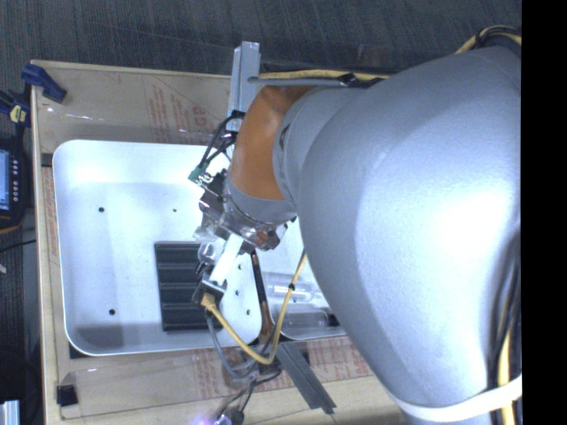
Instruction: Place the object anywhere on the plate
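Observation:
A black ribbed rectangular object (180,288) lies flat in the left white bin (106,211), near its front right corner. My gripper (206,257) hangs over the object's right edge, below the orange band (257,149) of the wrist. The wrist hardware hides the gripper's tips and where they meet the object. The big grey arm (407,228) covers most of the right bin; a sliver of that bin's floor (306,312) shows under the arm, with a clear, glassy thing (297,289) lying on it.
The left bin's floor is bare white to the left and back of the black object. A blue clamp (42,80) sits on the bench's far left corner. A small screen device (7,180) stands past the bench's left edge. A metal post (245,73) rises behind the bins.

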Robot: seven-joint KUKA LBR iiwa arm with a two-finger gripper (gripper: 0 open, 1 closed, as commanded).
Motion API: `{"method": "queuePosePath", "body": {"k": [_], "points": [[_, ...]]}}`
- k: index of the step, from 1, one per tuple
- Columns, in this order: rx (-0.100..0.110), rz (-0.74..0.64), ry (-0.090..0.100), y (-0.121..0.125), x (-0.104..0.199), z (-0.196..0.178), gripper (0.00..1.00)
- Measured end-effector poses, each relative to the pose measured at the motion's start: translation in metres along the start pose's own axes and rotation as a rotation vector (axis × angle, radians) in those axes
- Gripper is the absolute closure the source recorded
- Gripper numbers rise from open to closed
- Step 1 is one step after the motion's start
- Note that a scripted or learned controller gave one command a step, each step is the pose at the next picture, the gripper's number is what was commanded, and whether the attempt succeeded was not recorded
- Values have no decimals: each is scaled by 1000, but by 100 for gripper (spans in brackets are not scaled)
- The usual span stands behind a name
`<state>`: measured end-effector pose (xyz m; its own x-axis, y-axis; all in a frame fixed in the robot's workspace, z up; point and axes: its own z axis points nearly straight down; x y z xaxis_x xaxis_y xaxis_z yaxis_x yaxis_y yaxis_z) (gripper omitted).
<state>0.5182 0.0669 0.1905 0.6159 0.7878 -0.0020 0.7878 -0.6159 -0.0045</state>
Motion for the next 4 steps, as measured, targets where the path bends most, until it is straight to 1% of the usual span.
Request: {"method": "queuePosePath", "body": {"k": [1,2,3,4], "points": [[1,-39,-1,58,-4,0,100],[1,374,0,98,76,0,100],[3,-343,-1,67,88,0,100],[2,-292,2,-35,48,99,100]]}}
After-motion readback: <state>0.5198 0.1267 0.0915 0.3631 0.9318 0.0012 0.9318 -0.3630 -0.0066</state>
